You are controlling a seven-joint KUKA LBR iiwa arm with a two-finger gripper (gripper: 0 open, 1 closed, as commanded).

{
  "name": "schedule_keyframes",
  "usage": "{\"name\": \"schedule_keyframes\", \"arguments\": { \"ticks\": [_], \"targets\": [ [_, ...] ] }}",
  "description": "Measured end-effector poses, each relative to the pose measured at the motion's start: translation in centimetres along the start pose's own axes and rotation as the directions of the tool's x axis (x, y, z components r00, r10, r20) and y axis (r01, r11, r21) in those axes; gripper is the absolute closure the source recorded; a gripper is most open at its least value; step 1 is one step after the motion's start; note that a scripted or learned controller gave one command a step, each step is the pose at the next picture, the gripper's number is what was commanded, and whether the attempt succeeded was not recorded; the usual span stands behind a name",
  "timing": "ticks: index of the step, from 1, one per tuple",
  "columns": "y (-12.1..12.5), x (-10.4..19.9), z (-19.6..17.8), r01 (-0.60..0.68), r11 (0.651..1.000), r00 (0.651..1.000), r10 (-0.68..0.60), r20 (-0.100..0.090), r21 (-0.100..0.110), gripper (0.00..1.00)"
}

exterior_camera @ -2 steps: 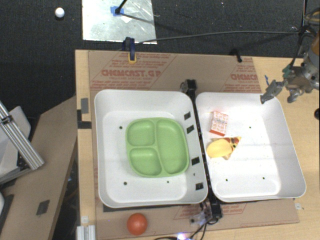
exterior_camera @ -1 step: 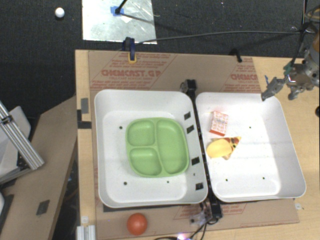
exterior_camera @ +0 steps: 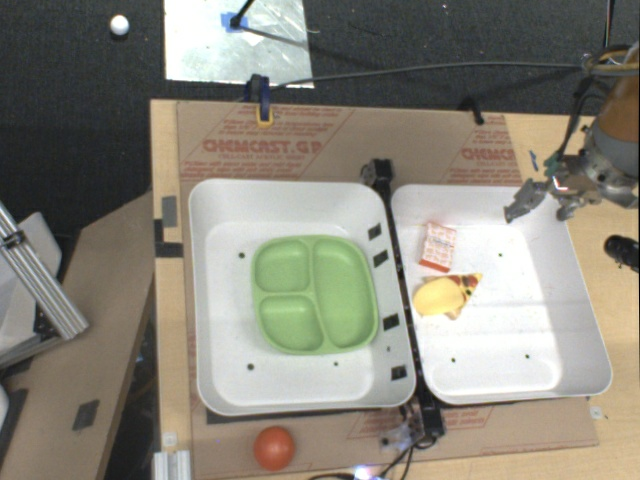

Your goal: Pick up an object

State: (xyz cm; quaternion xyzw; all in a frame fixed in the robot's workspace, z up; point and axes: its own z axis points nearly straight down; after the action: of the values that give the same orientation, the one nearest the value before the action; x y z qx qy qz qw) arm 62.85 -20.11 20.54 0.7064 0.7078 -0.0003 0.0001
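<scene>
Candidates for the pick sit in the right bin (exterior_camera: 560, 368), near its left wall: a small red-and-white packet (exterior_camera: 438, 246) lying flat, and just below it a yellow rounded item (exterior_camera: 436, 297) with a red-and-yellow piece (exterior_camera: 467, 282) touching its upper right side.

Handling, judged from looks only:
- The packet is taken to be light, thin and crinkly. With so little height above the bin floor, a side pinch is likely to slide off; the short edges would be squeezed across.
- The yellow item is judged light and somewhat soft or smooth-skinned, and may roll. Best taken across its narrow width, centred, clear of the attached piece.

The pincer (exterior_camera: 548, 196) is seen over the upper right corner of the right bin, well apart from both items. Its fingers are spread, and nothing is held between them.

The left bin (exterior_camera: 215, 208) carries a green three-compartment tray (exterior_camera: 316, 294). An orange ball (exterior_camera: 274, 447) lies on the bench (exterior_camera: 170, 128) outside, in front of the bins.

Writing: "CHEMCAST GP" can be read in red on the brown sheet (exterior_camera: 420, 128) under the bins, printed again at the right. The packet print is too small to be read.
</scene>
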Motion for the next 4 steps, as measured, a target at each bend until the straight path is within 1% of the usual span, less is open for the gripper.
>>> {"name": "schedule_keyframes", "arguments": {
  "ticks": [1,2,3,4],
  "targets": [
    [-0.3,-0.2,6.2,0.0,1.0,1.0,0.0,-0.001,0.002,0.0],
    [-0.2,-0.1,11.3,0.0,1.0,1.0,0.0,0.0,-0.001,0.0],
    [-0.1,-0.2,9.9,0.001,1.0,1.0,-0.001,0.001,-0.006,1.0],
    [1.1,0.1,4.0,0.003,1.0,1.0,-0.003,0.002,-0.009,1.0]
  ]
}}
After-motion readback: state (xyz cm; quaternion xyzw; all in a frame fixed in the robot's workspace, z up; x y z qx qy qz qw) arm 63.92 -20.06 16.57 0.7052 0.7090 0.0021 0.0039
